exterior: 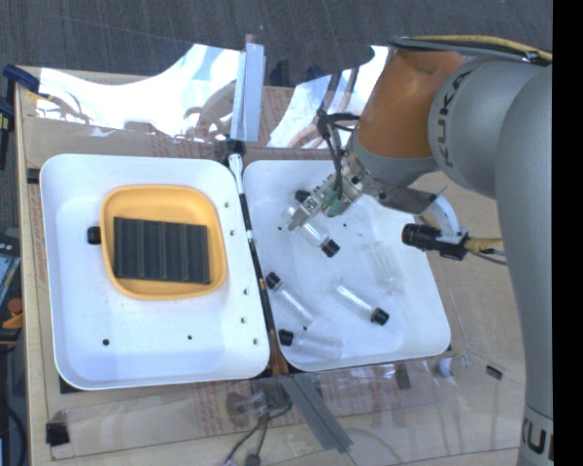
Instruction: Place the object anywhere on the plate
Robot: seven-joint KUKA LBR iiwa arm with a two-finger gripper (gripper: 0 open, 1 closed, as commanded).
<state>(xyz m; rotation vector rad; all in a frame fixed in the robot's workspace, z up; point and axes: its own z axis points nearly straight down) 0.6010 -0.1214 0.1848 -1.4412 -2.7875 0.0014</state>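
A yellow plate with a dark ridged insert lies in the left bin. Several clear vials with black caps lie in the right bin. One vial lies just below my gripper, its black cap pointing to the lower right. My gripper hangs low over the upper middle of the right bin, close to that vial. Whether it touches the vial is unclear. Other vials lie at the lower left, the lower middle and the front edge.
A small black piece sits beside the plate's left rim. The ridge between the bins runs down the middle. A black connector with a cable juts from the arm over the right bin's right side. Crumpled foil lies behind the bins.
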